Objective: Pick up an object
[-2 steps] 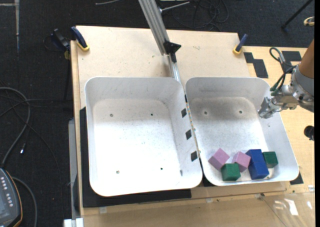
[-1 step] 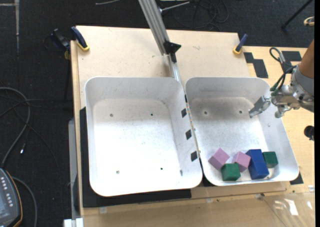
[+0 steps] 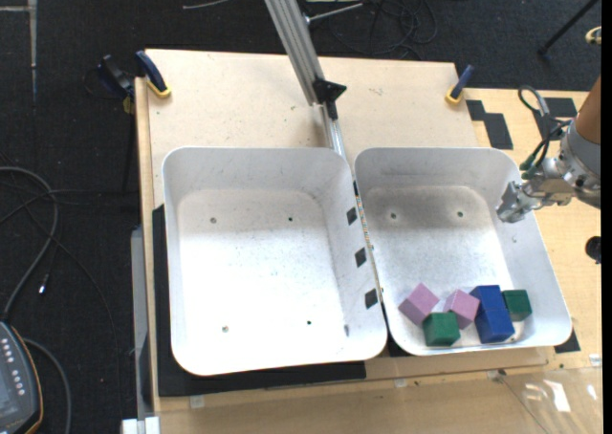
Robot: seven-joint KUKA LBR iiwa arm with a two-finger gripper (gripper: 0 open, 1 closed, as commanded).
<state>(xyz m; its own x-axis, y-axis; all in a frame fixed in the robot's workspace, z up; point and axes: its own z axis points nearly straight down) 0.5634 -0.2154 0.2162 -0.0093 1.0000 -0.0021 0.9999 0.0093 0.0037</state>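
Two shallow white bins are sitting side by side on the bench. The left bin (image 3: 191, 231) is showing bare speckled floor. The right bin (image 3: 421, 184) is holding a cluster of blocks in its near corner: two pink blocks (image 3: 418, 303) (image 3: 463, 306), a blue block (image 3: 492, 314) and two green blocks (image 3: 441, 328) (image 3: 517, 303), all crowding together. The gripper (image 3: 512, 207) is hovering at the right bin's far right rim, well apart from the blocks; whether it is apart or together I cannot tell

Arm (image 3: 585, 150): grey wrist housing, orange band above it; dark cables run alongside; metallic grey gripper (image 3: 512, 207).
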